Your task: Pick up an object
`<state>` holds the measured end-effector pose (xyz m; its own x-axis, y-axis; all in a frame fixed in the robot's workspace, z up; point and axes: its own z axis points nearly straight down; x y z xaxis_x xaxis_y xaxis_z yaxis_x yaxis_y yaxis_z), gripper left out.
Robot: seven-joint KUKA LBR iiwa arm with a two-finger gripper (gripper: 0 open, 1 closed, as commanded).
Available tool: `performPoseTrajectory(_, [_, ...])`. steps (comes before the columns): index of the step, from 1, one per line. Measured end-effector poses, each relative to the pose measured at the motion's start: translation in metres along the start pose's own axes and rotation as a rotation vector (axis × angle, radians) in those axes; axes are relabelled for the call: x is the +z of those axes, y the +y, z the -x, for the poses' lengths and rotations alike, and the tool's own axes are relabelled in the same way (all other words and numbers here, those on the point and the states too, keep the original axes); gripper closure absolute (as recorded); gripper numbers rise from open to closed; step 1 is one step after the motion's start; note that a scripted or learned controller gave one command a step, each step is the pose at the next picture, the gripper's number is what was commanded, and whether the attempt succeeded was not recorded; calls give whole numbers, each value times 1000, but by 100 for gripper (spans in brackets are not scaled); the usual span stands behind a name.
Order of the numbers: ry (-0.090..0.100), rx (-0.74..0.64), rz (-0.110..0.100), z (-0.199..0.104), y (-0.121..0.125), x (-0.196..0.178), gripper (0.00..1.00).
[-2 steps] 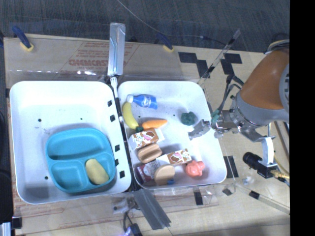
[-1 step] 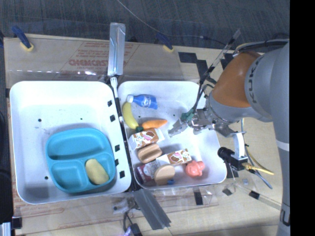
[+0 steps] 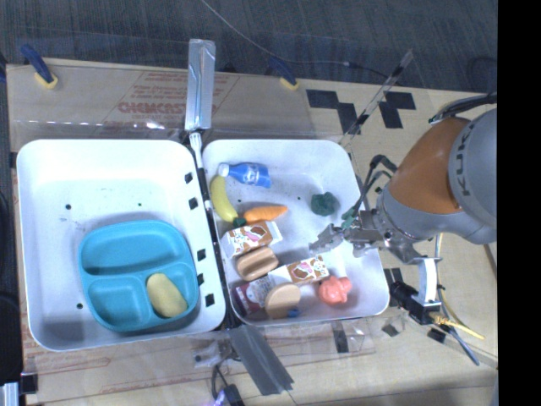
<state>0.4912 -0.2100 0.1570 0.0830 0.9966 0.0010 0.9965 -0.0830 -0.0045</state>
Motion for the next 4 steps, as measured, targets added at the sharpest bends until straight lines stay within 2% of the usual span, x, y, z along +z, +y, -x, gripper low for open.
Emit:
performPoseTrajectory(1, [1,168,4,-36,72,65,0])
performPoseTrajectory(2, [-1,-61,8,-126,109,42,0])
performPoseTrajectory(3, [-2,-366,-19,-123,144,47,0])
performPoseTrajectory(4, [-2,-234,5,-91,135,16,0])
